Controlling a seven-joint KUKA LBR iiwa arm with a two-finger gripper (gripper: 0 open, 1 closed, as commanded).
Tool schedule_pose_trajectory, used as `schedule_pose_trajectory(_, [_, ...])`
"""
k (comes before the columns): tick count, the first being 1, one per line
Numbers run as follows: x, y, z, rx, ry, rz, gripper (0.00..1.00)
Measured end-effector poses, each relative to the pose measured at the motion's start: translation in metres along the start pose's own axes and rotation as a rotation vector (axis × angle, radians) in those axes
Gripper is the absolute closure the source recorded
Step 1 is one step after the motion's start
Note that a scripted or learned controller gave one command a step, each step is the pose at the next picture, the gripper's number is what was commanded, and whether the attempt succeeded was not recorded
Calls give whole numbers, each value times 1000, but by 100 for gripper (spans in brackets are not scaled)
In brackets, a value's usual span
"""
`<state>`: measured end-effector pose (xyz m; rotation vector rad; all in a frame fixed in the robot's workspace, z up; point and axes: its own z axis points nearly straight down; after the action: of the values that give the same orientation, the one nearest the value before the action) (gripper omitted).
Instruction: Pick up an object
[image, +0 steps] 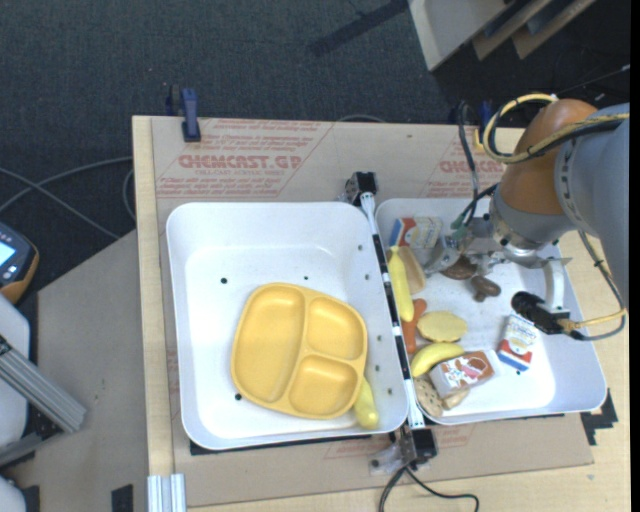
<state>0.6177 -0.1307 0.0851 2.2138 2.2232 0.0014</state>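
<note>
Hovering in the right bin (560, 395): gripper (478, 268), grip impossible to tell, with the brown toy (486, 288) lying just below it.

The bench (290, 150) carries a brown printed sheet with two shallow white bins directly on it. The left bin (200, 300) and right bin (575, 385) sit side by side, touching along their inner edges.
</note>
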Motion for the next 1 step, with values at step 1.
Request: schedule_pose_trajectory(1, [-22,25,0,-1,0,4,0])
